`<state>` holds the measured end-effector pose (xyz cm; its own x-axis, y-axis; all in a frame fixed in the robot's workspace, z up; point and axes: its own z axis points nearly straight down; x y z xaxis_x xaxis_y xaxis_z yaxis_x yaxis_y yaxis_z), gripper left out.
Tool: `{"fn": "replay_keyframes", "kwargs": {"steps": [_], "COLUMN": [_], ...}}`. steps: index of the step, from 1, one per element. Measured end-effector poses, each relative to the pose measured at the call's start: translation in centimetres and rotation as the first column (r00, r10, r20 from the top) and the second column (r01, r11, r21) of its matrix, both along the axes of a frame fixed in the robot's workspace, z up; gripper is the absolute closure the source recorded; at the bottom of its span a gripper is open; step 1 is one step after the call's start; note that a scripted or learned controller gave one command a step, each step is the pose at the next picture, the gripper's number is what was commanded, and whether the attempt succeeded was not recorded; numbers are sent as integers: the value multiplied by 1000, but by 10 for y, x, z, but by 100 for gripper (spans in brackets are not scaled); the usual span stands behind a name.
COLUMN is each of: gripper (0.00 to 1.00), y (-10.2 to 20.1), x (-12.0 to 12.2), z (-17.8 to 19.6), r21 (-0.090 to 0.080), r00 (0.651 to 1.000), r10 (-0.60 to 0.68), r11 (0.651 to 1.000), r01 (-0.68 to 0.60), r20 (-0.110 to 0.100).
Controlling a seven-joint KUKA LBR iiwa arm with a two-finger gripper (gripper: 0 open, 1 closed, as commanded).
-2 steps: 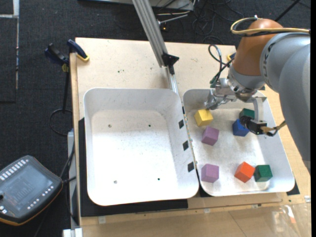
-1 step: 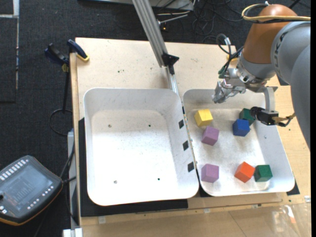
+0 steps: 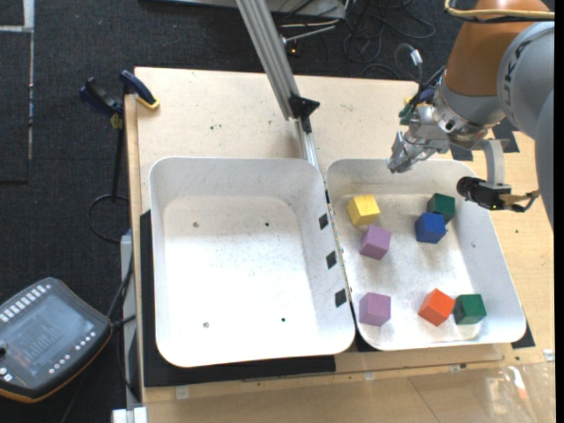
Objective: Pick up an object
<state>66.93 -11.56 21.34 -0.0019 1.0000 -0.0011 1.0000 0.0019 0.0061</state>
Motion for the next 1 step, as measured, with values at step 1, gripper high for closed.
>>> {"fn": "replay_keyframes", "kwargs": {"steps": [1], "gripper": [100], "y": [51], "x": [-18], "z": [-7], "r21": [3], "r00": [1000], "r10": [5], "r11": [1000], "r01": [-5], "r20": [-7]}}
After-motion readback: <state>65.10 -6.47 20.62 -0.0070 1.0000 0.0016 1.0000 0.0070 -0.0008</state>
